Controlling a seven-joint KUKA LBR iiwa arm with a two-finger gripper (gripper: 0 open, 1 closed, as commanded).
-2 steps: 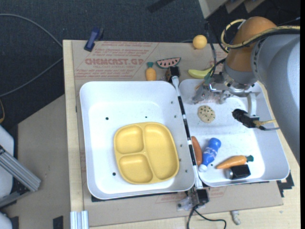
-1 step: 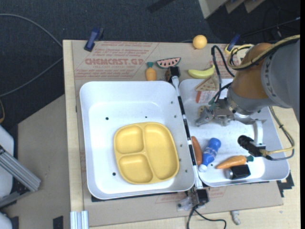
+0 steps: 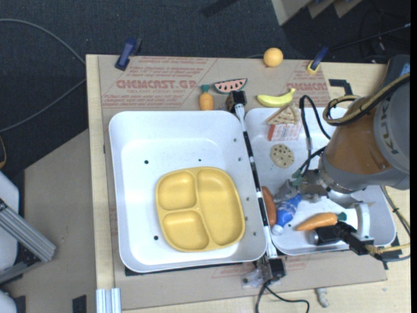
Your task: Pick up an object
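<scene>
- Gripper (image 3: 301, 189) is seen low inside the right bin (image 3: 384, 222), under the grey and orange arm (image 3: 358, 152); whether it is wide, narrow or holding something cannot be told, because the wrist hides it.
- Nearest to the camera, in the front part of the right bin, a toy carrot (image 3: 317, 221) is lying, and just behind it a blue and white tube-like object (image 3: 287, 212) and a red-orange sausage-like piece (image 3: 268, 204) along the left wall of the bin.
- These three are judged to be the likely targets, since the gripper is just beside them.
- A descent straight down on one object alone is advised; the pieces lie close together, so two could be pinched or one pushed against the wall.
- The carrot is judged the easier choice, because it lies more apart from the wall.
- In the left bin (image 3: 130, 175) a yellow divided plate (image 3: 199, 208) is resting, well apart from the gripper.
- Farther back in the right bin a round cookie (image 3: 281, 154) and a sandwich wedge (image 3: 285, 122) are placed.
- Beyond the bins, on the bench, a banana (image 3: 275, 98), a watermelon slice (image 3: 230, 85) and an orange ball (image 3: 273, 57) are seen.
</scene>
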